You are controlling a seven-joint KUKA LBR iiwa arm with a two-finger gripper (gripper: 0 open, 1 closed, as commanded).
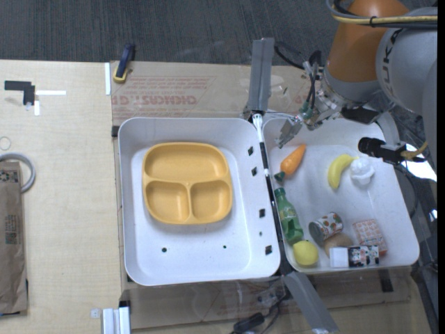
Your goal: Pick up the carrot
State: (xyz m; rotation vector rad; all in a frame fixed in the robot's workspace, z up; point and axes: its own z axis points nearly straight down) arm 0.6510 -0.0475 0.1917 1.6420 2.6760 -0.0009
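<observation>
The carrot (293, 158) is being kept in the right bin (389, 186) with a banana (338, 170), bottle (286, 214) and lemon (304, 253); a yellow tray (186, 183) is being held by the left bin (132, 207). The gripper (295, 127) is being held spread above the carrot.

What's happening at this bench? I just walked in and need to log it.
A grey KUKA arm reaches in from the right over the right bin. Its gripper hovers just above the carrot, which lies near that bin's upper left corner, not yet picked up. The same bin holds a banana, a green bottle, a lemon and a few small packages. The left bin holds a yellow divided tray.
</observation>
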